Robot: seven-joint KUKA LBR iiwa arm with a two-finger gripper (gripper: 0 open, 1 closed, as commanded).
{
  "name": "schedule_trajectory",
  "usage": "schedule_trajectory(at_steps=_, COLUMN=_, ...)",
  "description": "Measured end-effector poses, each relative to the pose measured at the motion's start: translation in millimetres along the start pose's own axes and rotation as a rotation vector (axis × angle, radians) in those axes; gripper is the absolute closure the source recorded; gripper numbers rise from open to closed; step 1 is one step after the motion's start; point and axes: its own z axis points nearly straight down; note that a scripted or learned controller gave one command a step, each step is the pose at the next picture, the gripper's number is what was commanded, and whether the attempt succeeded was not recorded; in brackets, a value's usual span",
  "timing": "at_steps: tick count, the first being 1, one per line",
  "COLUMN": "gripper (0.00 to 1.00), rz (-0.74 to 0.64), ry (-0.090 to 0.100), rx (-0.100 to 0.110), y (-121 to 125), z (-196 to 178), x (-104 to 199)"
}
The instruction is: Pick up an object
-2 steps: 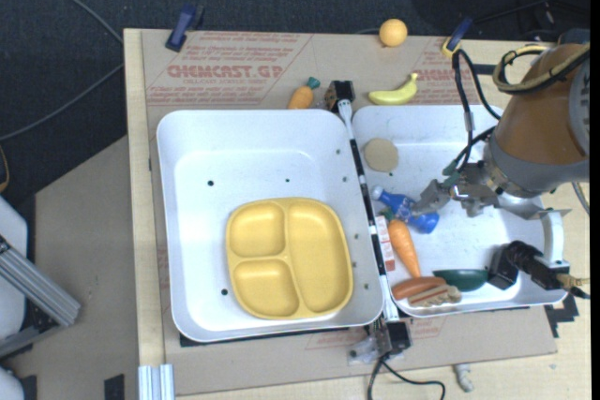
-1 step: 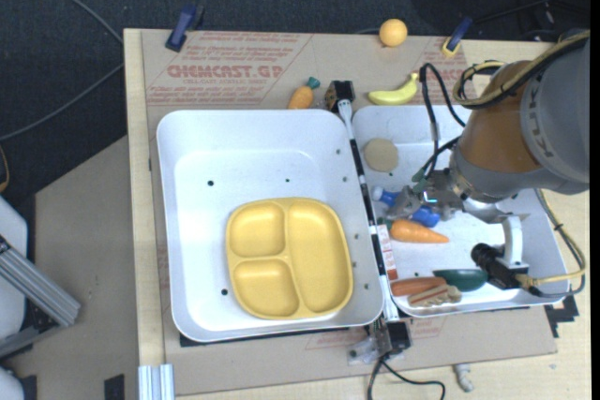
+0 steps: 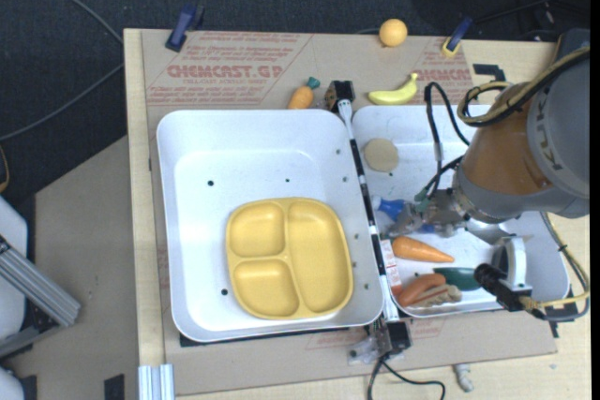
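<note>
In the right bin, my gripper is low at the bin's left side, right by a small blue object. An orange toy carrot lies just in front of the gripper. Closer to the front wall are a reddish-brown piece and a dark green piece. A tan round disc rests near the back of the same bin. I cannot make out anything held in the gripper. The arm's body hides the right half of this bin.
The left bin holds a yellow divided plate. On the bench behind the bins lie a toy banana, an orange ball and a small orange toy. Blue clamps grip the back edge.
</note>
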Motion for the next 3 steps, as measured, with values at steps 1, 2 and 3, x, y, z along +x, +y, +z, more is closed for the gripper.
schedule_trajectory(at_steps=1, gripper=0.0, rz=-0.001, ry=-0.002, rx=-0.004, y=63.4, z=-1.1, x=-24.9)
schedule_trajectory(at_steps=2, gripper=0.0, rz=0.0, ry=0.0, rx=0.0, y=47.0, z=-0.7, x=-34.5)
schedule_trajectory(at_steps=3, gripper=0.0, rz=-0.002, ry=0.0, rx=0.0, y=30.0, z=-0.2, x=-0.2)
